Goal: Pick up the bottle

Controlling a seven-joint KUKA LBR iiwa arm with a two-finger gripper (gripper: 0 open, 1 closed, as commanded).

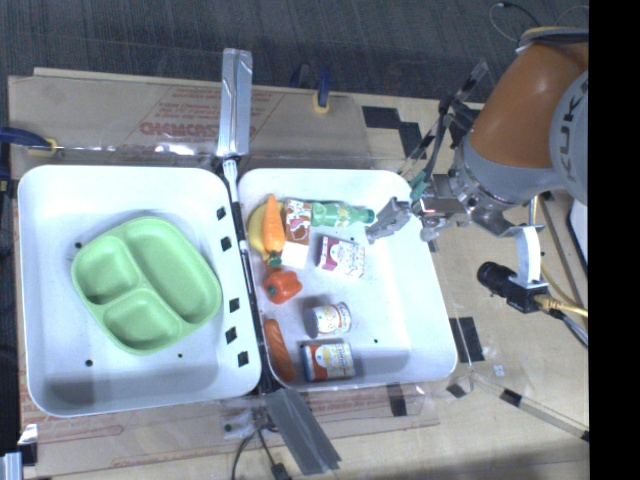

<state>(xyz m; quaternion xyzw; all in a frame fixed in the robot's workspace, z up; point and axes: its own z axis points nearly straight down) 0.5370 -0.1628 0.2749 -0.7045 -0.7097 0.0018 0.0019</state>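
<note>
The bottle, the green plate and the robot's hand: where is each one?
bottle (pixel 335 214): camera view, on its green body, lying in the right bin.
green plate (pixel 148 284): camera view, on the ridge between its compartments.
hand (pixel 388 220): camera view, at its fingertips.

Arm (pixel 530 98) cut off by right edge; upper links out of frame. Labels on two cans (pixel 328 319) too small to read. Carrot (pixel 277 348) partly tucked against bin wall (pixel 425 363), lower end hidden. Print on small carton (pixel 341 255) illegible. Bottle (pixel 325 214) label blurred; cap end near gripper (pixel 390 218) indistinct.
</note>
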